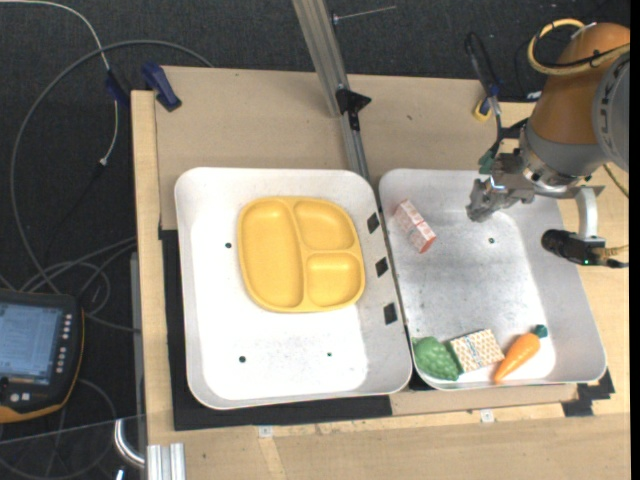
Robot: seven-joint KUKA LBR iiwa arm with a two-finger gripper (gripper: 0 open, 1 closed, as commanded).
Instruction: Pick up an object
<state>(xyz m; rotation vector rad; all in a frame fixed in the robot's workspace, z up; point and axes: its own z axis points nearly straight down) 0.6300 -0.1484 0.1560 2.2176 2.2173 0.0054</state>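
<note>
Nearest the lens, a green object, a patterned packet and a toy carrot crowd the right bin's front edge, touching or nearly so. A small pink-and-white box lies apart near the back. The gripper hangs over the back of that bin, holding nothing that I can see; how it is set I cannot tell. Grabbing in the front cluster risks nudging neighbours. No writing is legible on any item. A yellow divided plate sits in the left bin

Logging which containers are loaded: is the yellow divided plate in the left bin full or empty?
Empty. The yellow divided plate shows bare yellow in all three compartments; nothing lies in them.
</note>
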